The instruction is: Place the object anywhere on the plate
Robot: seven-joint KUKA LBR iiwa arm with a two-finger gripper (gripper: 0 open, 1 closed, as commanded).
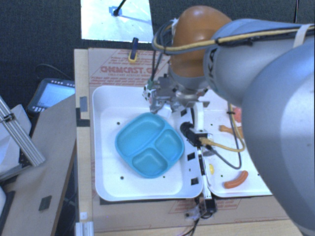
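Your pincer (158,101) hovers at the far edge of the blue plate (149,145) in the left bin (106,132) | its opening and any load cannot be told from here | an orange sausage-shaped object (236,180) lies in the right bin (256,191), near side, well apart from the plate

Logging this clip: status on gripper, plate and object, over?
Gripper over the left bin's far edge, just above the blue plate; fingers unclear. Plate bare. Orange sausage lies in the right bin. Nothing blocking the plate.
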